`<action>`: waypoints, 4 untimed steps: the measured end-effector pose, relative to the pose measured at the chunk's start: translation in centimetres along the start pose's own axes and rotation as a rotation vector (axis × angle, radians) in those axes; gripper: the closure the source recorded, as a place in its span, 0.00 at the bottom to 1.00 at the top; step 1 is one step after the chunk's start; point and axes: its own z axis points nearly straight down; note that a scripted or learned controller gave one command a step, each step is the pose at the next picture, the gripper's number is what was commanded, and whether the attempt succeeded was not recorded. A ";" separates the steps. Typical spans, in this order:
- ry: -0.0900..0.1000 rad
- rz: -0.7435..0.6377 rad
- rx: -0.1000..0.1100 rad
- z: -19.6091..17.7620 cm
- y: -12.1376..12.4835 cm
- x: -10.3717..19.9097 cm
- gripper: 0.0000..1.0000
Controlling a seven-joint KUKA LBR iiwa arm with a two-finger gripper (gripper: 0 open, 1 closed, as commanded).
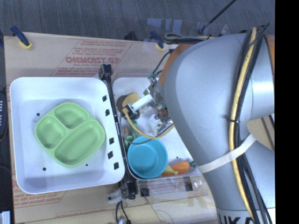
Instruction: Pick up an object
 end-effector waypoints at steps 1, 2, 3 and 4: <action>-0.005 0.079 0.000 0.1 -0.8 -5.0 0.00; 0.000 0.072 0.000 0.0 -0.1 1.0 0.00; -0.006 0.058 -0.002 0.0 1.6 -7.0 0.00; 0.001 -0.211 -0.005 -4.5 6.9 -2.8 0.00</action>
